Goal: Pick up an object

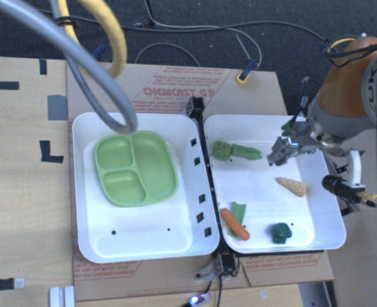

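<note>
Corn cob (292, 186) lies in the right bin (326, 238), just below the gripper (280, 153); broccoli (280, 233), carrot (235, 223) and green pepper (236, 151) lie elsewhere in that bin. Gripper hovers above the bin floor, grasping nothing; finger state cannot be told.

— What's cut off?
— The arm (351, 94) runs out at the right edge.
— And the gripper (282, 151)?
— Too small and dark; whether it grips anything can't be made out.
</note>
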